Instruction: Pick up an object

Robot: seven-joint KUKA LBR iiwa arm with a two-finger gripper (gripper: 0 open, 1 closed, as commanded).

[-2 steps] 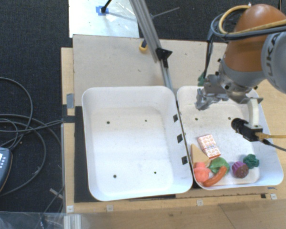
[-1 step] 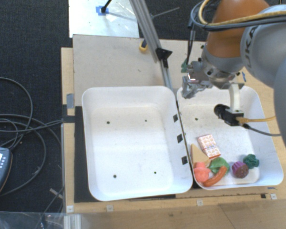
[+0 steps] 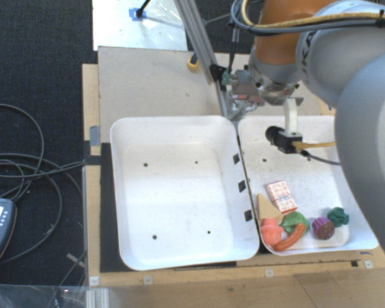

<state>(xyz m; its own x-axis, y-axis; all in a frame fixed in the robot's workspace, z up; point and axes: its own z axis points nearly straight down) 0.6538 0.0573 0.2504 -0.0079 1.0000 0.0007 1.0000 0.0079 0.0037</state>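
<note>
Camera view, looking down at a slant: the grey arm [image 3: 353, 76] with its orange band fills the 1 to 3 o'clock part of the scene, reaching in over the right bin; the surface [image 3: 147, 82], a pale board, carries two shallow white bins side by side; the left bin [image 3: 125, 172] sits at the centre and the right bin [image 3: 321, 172] lies toward 4 o'clock, their rims touching along a shared edge; the gripper [image 3: 236, 111] hangs near 12 o'clock of centre, just above the far end of that shared edge, and whether it is wide or narrow cannot be told from this angle; nothing is seen between its tips. The task's things are clustered in the right bin's near corner, around 5 o'clock: a small pink-and-white box [image 3: 280, 195] farthest from the near rim; below it a tan wedge [image 3: 267, 208]; an orange carrot-like piece [image 3: 290, 236] beside a green leafy piece [image 3: 294, 221]; a purple ball [image 3: 323, 228]; a dark green floret [image 3: 338, 216] just beside it.
</note>
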